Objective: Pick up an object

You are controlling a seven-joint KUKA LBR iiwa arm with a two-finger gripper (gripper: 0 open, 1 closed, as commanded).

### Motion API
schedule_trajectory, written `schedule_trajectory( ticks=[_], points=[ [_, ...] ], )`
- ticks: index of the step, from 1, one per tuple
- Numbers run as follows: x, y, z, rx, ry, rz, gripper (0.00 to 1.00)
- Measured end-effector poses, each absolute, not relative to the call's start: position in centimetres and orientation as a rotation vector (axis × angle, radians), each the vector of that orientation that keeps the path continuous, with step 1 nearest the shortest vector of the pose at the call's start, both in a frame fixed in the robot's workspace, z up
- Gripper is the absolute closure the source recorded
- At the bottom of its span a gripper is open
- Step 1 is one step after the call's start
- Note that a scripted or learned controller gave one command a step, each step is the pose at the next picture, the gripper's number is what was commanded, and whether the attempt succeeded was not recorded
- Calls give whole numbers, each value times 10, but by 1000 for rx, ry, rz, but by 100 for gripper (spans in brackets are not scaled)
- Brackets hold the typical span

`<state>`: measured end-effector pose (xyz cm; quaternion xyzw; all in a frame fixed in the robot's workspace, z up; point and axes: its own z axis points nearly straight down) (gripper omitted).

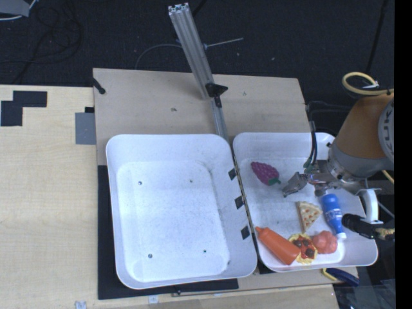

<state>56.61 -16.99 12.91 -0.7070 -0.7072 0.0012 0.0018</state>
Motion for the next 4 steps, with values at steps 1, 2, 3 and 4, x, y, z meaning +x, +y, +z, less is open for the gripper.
schedule_trajectory(
  ticks=[1,2,3,4],
  points=[
    [567,-171,141,-2223,-2219,1,100],
    [567,-169,183,-2223,-2223,-2,100],
    [568,-170,228,-2224,-2224,-3,100],
    [566,-109,233,-2216,-2226,-2,100]
  ],
)
